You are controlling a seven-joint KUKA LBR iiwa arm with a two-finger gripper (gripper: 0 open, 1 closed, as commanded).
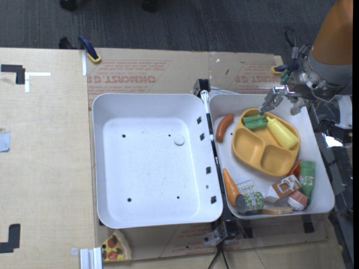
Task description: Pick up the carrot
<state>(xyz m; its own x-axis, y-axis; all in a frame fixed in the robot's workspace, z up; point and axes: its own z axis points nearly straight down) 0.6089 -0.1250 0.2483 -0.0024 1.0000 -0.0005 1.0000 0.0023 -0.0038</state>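
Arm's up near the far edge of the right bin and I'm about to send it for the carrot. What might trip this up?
1. The carrot lies tight against the right bin's left wall, leaving little room for a finger on that side.
2. A small can sits against its lower end and could get bumped or grabbed instead.
3. The claw hovers over the yellow divided plate, and the similar-coloured sausage lies nearer, inviting a wrong pick.

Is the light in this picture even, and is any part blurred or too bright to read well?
In the camera view the light is soft and even; the left bin looks bright, yet its small holes stay readable. Shadows are faint. The carrot is sharp enough at the right bin's left wall. The gripper looks a little soft above the yellow plate, and the orange band is cut by the frame edge.
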